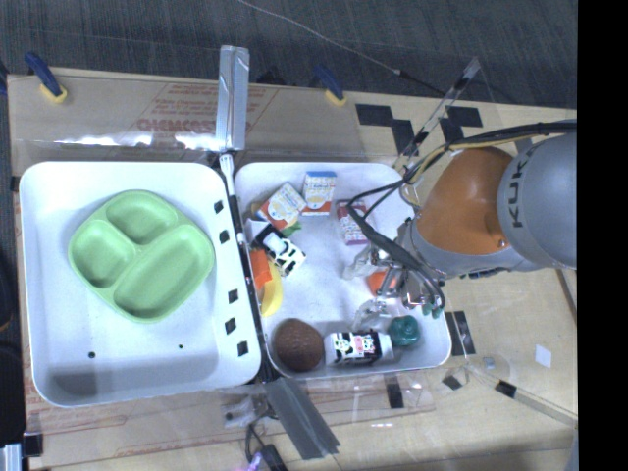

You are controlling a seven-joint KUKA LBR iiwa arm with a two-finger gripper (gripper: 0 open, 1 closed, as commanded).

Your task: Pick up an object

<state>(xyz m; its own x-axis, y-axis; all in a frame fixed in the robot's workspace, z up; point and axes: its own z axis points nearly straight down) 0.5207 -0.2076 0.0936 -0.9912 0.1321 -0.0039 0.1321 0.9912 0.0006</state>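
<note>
We see the bench (pixel 118 96) carrying two white bins. The left bin (pixel 59 361) holds a green divided plate (pixel 142 253). The right bin (pixel 329 283) holds small cartons, a brown ball (pixel 297 345), a cow-patterned bottle (pixel 355 347) and a teal object (pixel 405 332). The grey arm (pixel 491 214) reaches over the right bin's right side; its gripper (pixel 388 292) sits low above an orange item (pixel 378 281), and we cannot tell whether it is clenched or released.

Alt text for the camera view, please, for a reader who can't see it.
The arm reaches from the right over the right bin, its gripper low among small cartons, a brown ball and a cow-print bottle. The left bin holds a green divided plate.
</note>
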